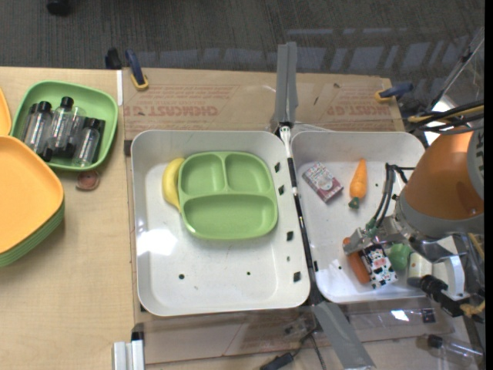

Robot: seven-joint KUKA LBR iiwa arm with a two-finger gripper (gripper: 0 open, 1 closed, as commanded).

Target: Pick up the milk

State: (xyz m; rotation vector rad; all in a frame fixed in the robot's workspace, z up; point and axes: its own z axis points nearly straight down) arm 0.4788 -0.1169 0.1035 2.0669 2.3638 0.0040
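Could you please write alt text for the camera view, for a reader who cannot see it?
The gripper is low in the right bin, at a black-and-white milk carton. A carrot lies farther back; the left bin holds a green divided plate.

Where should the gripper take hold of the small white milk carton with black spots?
Across the narrow sides of the small white black-spotted milk carton, coming from above. It seems to lie flat by the right white bin's near wall, with an orange item close on its left, so side approaches look crowded.

Wooden bench (69, 314), two white bins (154, 284), cardboard sheet (208, 102), orange plates (27, 206), green tray (104, 106)
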